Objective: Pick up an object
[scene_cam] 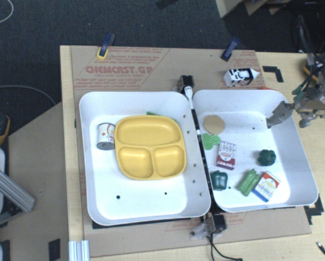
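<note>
- The gripper (291, 116) hangs over the far right corner of the right bin (293, 145), reaching in from the right. Two grey fingers show, one (276, 115) slanting out over the bin's white floor, the other (305, 119) just past the right rim. They stand well apart, with nothing between them.
- In the right bin, a tan round disc (213, 124) lies near the far left corner, a light green piece (210, 141) just in front of it.
- A red and white packet (226, 155) lies beside the green piece, toward the middle.
- A dark green pepper (219, 180) sits by the left wall, near the front.
- A green bottle (248, 182) and a red, white and blue carton (266, 186) lie touching near the front edge.
- A dark green lump (267, 157) sits toward the right wall.
- In the left bin (92, 145), a yellow divided plate (150, 145) fills the middle, a small can (105, 136) touching its left edge.
- A black and white toy (241, 76) rests on the bench behind the right bin.
</note>
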### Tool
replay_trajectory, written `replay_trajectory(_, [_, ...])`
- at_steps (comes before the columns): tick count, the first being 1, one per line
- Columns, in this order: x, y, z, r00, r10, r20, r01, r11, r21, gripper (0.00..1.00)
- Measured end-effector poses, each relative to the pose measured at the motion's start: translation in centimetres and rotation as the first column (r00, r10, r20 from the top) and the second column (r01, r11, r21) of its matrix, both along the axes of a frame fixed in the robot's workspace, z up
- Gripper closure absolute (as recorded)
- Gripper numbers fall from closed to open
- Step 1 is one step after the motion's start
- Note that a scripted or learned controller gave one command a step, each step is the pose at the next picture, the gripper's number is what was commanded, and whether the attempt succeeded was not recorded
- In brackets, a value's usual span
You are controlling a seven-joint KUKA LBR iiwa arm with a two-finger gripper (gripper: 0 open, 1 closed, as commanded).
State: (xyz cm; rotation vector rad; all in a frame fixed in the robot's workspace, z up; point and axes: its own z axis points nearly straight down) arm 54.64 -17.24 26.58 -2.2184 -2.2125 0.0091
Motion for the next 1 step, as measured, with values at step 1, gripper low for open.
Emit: replay_trajectory(1, [0.21,0.03,0.57,1.000,0.003,0.011,-0.003,1.000,-0.003,0.00])
